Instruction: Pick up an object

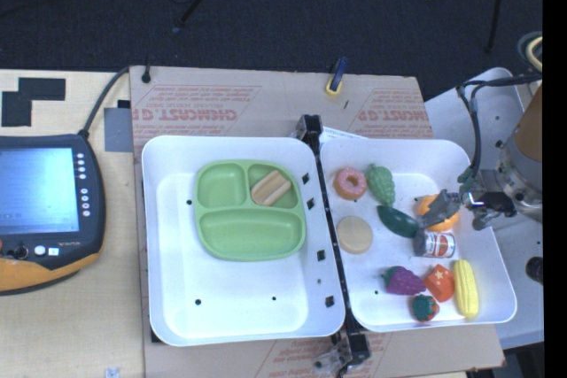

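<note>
My gripper [469, 203] hangs at the right rim of the right bin [496, 297], just right of an orange toy fruit [437, 208] and close against it. I cannot tell whether it touches the fruit. A small red and white can [437, 244] lies just below the fruit. A dark green vegetable [397, 220] lies to its left. Further left are a pink donut [350, 183], a leafy green vegetable [382, 184] and a tan round piece [355, 235]. Purple grapes [403, 281], a red pepper [440, 281], yellow corn [466, 288] and a strawberry [423, 307] sit along the front.
The left bin [177, 279] bears a green divided plate [248, 230] with a tan bread piece [271, 187] in its upper right compartment. A teach pendant [44, 204] lies on the bench at the far left. A black divider [323, 226] runs between the bins.
</note>
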Controlling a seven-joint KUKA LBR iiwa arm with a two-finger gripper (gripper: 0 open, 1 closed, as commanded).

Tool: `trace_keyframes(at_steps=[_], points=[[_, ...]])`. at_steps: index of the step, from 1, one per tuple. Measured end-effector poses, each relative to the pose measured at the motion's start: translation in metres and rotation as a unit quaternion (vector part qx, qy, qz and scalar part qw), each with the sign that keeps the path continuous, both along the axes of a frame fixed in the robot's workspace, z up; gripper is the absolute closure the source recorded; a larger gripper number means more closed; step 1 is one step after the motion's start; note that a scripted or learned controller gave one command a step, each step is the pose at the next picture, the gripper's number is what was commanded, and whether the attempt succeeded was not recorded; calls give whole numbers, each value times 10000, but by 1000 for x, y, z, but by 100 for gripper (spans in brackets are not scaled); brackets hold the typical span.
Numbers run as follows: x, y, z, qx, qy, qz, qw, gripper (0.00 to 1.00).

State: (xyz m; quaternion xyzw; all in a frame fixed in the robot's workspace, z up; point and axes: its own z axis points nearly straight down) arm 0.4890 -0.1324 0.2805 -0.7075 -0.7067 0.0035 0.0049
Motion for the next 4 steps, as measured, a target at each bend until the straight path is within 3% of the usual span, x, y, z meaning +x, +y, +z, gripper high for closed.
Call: trace_keyframes(at_steps=[1,4], points=[[2,0,5,-10,-53,9,10000,0],[11,-12,-152,4,-22,12,10000,0]])
